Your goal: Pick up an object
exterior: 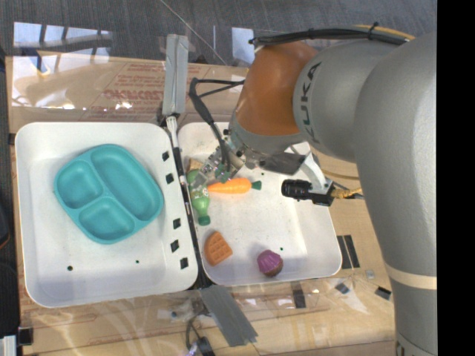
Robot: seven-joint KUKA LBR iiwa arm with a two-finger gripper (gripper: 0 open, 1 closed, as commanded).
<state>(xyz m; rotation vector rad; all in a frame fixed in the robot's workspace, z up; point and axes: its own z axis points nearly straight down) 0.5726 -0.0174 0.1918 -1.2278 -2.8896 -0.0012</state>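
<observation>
Two shallow white bins sit side by side on the bench; the left bin (44,273) holds a teal divided plate (108,191) with three compartments, lying at a slant near the bin's middle; the right bin (319,251) holds several small toy foods; the grey arm (386,110), with its orange band (276,87) above the wrist, reaches in from the right and leans down over the upper left part of the right bin; the gripper (223,167) is low there, close to the divider between the bins, and whether it is released or clenched cannot be told, since the wrist and cables crowd that spot; an orange carrot (231,188) with a green tip lies just below the gripper, pointing left to right, and whether it touches the gripper cannot be told; a green item (199,199), perhaps a small bottle or vegetable, lies beside the divider, just left of the carrot; an orange ridged piece (217,248) rests lower in the same bin, near the divider; a purple round object (270,262) sits near the bin's front wall, right of the orange piece and apart from it; a black cylindrical part (304,190) juts from the arm over the bin's right half.
</observation>
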